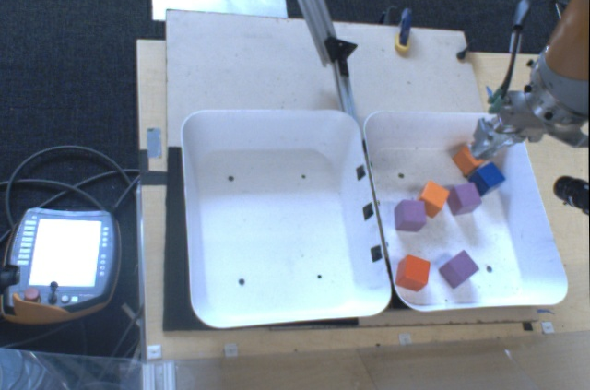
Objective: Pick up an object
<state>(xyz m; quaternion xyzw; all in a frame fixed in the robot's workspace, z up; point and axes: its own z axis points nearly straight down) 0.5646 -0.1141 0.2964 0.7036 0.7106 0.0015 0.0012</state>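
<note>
Orange cube nearest — gripper over cubes.

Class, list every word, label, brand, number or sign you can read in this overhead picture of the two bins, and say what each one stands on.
None can be read.
Teach pendant at the left: its screen is a bright white blank, and the marks on its buttons are too small to read.
Small grey tag on the bench edge: too blurred to read.
Blocks in the right bin: plain faces, no print.
</note>
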